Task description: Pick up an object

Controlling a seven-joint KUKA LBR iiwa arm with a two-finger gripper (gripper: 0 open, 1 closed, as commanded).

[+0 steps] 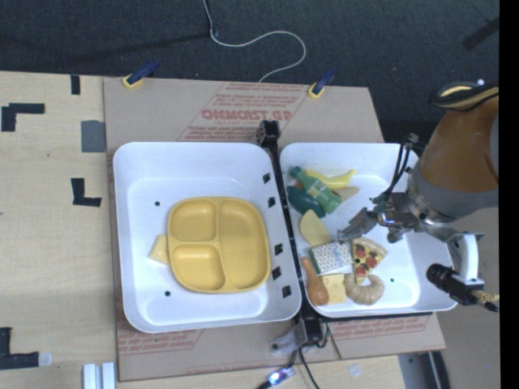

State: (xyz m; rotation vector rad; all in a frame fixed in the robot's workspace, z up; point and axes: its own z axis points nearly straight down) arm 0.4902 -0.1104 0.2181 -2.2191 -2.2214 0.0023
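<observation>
The arm comes in from the right and the gripper [355, 227] hangs low over the right bin [405, 159], right above the heap of toy food — whether it is open or closed I cannot tell from up here, the tip is too dark and small. Nothing shows held in it.

Nearest candidate: the toy pizza slice [366, 256], lying just below the tip, touching the pretzel-like ring [362, 289]. By the look of it, light, stiff plastic, flat — best pinched across its edges, though it may slide on the smooth bin floor. The green bottle [315, 193] beside the banana [335, 177] looks rounder and slicker; it could roll out of a pinch. The checkered waffle piece [330, 258] is thin, hard to get under.

Left bin [130, 217] carries the yellow divided plate [219, 244] — broad, stiff, only its rim to grip.
</observation>
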